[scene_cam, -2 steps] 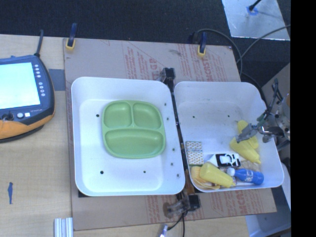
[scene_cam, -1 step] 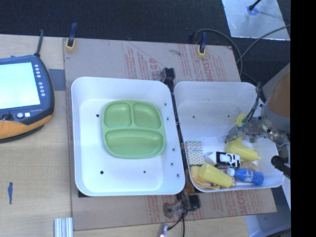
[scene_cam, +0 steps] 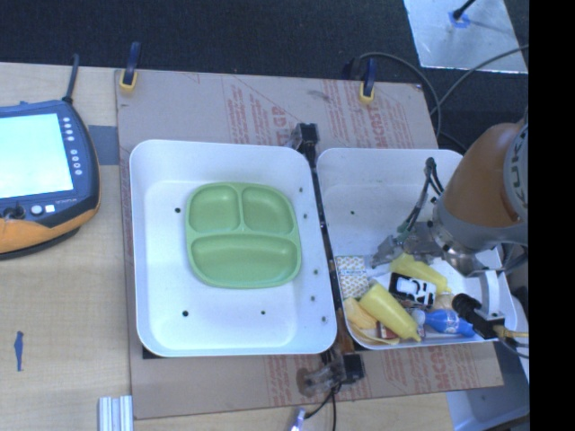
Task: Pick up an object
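Bench surface: tan board carrying two white bins. Left bin [scene_cam: 153,241] holds a green divided plate [scene_cam: 243,236], centred. Right bin [scene_cam: 359,178], beside the plate: a heap of objects at its near end, among them a yellow banana-shaped piece [scene_cam: 418,269], yellow cone [scene_cam: 388,310] and blue item [scene_cam: 442,321]. Gripper [scene_cam: 402,245] low at the heap's far edge; finger state cannot be told. Advice: centre over one separated piece, likely the banana-shaped piece, and close squarely, clear of neighbours.
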### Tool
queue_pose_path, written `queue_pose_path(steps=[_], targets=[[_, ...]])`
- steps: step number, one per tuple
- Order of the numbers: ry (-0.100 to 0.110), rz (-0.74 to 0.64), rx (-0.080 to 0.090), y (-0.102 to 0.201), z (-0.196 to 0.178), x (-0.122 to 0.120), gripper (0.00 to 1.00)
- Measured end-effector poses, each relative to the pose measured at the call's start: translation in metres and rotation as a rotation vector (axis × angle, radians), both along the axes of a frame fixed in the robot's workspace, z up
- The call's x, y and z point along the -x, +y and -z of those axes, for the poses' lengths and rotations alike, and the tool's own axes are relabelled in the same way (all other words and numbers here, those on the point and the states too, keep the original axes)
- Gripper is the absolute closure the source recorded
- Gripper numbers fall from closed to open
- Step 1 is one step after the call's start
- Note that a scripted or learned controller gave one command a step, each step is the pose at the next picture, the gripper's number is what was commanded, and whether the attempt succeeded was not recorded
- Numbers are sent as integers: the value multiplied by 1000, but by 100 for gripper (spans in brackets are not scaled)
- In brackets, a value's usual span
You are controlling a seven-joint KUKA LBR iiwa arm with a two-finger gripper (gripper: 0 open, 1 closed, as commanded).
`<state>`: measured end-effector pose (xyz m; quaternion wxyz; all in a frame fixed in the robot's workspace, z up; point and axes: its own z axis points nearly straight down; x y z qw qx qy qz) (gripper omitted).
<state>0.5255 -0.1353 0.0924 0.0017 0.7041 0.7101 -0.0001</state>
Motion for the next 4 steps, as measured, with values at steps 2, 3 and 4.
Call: queue_pose_path(steps=[2, 3, 4], targets=[[4, 5, -3, -76, 0, -21, 0], [4, 4, -4, -77, -10, -22, 100], [3, 1, -1, 7, 0, -26, 100]])
